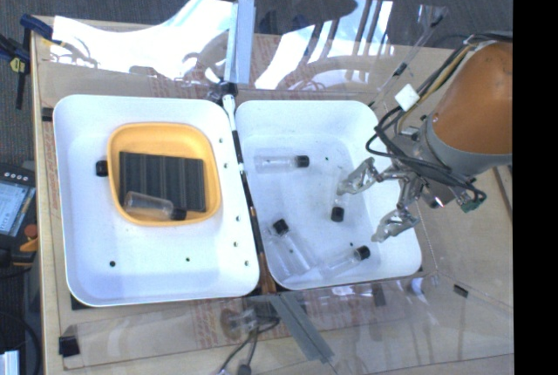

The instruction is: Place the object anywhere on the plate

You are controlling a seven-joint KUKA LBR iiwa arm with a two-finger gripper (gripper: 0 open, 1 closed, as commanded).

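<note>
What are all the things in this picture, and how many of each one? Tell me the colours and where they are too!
White bins: two, white, side by side on the bench.
Plate: one, yellow with a dark ribbed middle, in the left bin.
Vial on the plate: one, clear with a black cap, lying at the plate's lower edge.
Vials in the right bin: three, clear with black caps; one near the top, two near the bottom.
Loose black caps: two, black; one in the middle of the right bin, one left of the plate.
Arm: one, grey with an orange band, reaching in from the right.
Gripper: one, metal, fingers spread, over the right bin, holding nothing.
</note>
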